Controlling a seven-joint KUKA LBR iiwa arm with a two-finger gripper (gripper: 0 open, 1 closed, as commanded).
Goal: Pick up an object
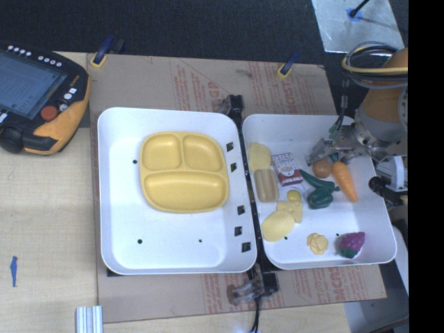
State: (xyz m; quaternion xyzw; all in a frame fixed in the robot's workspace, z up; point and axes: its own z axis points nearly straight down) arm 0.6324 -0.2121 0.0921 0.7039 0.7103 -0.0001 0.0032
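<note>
Approach step judged in hand. The gripper (331,151) is lowered into the right bin (374,252), beside the carrot (345,179) and a small brown item (321,168). Finger opening cannot be told; nothing is seen held. A centred descent over the carrot is called for next.

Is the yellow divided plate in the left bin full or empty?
Empty. The yellow divided plate lies flat in the left bin, and all three compartments show only bare yellow surface.

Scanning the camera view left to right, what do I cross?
Teach pendant → yellow divided plate → pale yellow food pieces → green toy → carrot → purple toy
</note>
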